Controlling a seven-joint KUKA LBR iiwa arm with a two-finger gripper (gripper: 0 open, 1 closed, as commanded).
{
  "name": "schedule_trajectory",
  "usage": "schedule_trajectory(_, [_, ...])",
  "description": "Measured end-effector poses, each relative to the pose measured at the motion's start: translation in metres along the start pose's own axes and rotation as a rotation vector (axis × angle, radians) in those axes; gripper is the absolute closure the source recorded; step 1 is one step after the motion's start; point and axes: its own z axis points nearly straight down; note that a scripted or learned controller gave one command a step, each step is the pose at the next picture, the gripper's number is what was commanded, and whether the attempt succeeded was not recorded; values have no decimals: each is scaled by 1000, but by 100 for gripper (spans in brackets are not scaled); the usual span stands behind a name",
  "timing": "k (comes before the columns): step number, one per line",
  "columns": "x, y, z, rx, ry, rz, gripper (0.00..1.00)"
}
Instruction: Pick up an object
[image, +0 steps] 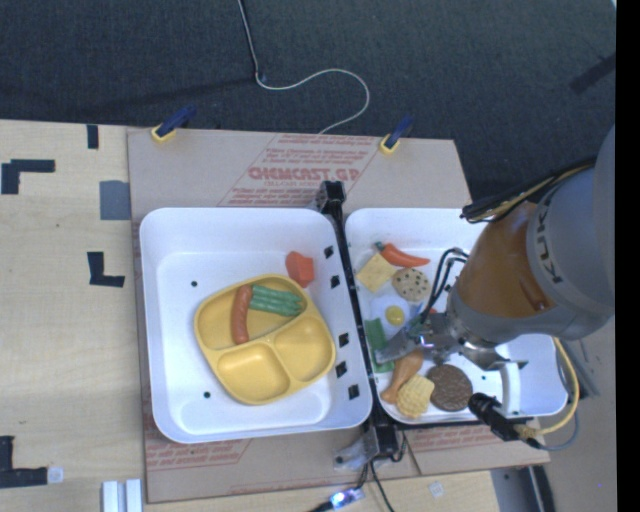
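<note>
Toy food pieces fill the right bin (540, 405), the candidates for picking: a carrot (404, 257) at the far side, a yellow cheese wedge (375, 272) just left of it, a speckled cookie (410, 284) near both, a small yellow round piece (395, 316), a green piece (376, 333) by the bin's left wall, a brown round patty (449, 387) and a yellow corn-like piece (415, 396) at the near side, with an orange-tan piece (404, 370) just left of the patty.

The grey arm (570, 250) reaches in from the right, its orange band (500, 275) above the wrist, bent down over the middle of the right bin. The end effector (405, 343) sits low among the food, pointing left, just above the orange-tan piece and beside the green one. Whether its fingers are spread or closed cannot be told, and nothing can be seen gripped between them.

The left bin (170, 300) holds a yellow divided plate (268, 365) carrying a sausage (240, 312) and a green bean piece (274, 299) in its far compartment; an orange-red piece (300, 267) lies on the bin floor just beyond the plate.

Both bins rest on a cardboard sheet (300, 170) with red lettering, clamped at its far edge by two blue-and-yellow clips (172, 122). The sheet lies on a pale wooden worktop (60, 330) with dark markings. Beyond it is dark carpet (120, 50), crossed by a thin white cable (320, 85).
</note>
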Motion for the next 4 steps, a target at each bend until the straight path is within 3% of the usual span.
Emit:
schedule_trajectory(1, [1, 1, -9, 4, 4, -2, 100])
schedule_trajectory(4, [5, -14, -136, -7, -2, -2, 100])
